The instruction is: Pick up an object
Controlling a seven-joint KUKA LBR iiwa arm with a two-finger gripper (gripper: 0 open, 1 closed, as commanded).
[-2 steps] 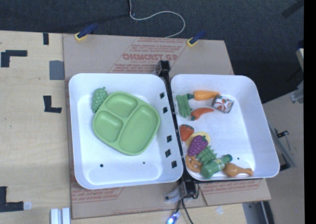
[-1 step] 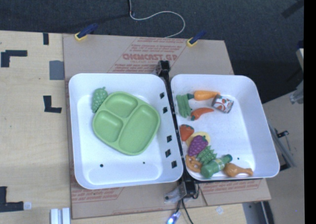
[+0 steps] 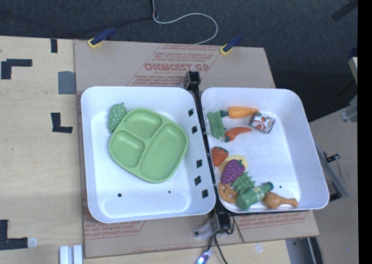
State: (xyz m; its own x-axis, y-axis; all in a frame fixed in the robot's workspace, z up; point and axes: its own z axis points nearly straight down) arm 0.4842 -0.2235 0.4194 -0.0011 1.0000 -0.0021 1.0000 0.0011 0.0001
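The right white bin (image 3: 290, 141) holds several toy foods. An orange carrot (image 3: 242, 112) and a small red-and-white can (image 3: 261, 122) lie near its far side. A green vegetable (image 3: 215, 124) and an orange pepper (image 3: 237, 134) rest along the left wall. Lower down sit a red piece (image 3: 219, 156), purple grapes (image 3: 232, 171), a green bottle-shaped piece (image 3: 253, 195) and an orange gourd-shaped piece (image 3: 279, 201). The left white bin (image 3: 99, 187) holds a green divided plate (image 3: 149, 145) with a green bunch of grapes (image 3: 117, 116) at its upper left edge.
Both bins sit on a cardboard sheet (image 3: 168, 62) held by blue and yellow clamps (image 3: 102, 36). A white cable (image 3: 186, 18) loops across the dark floor behind. Black clips (image 3: 195, 141) run down the seam between the bins.
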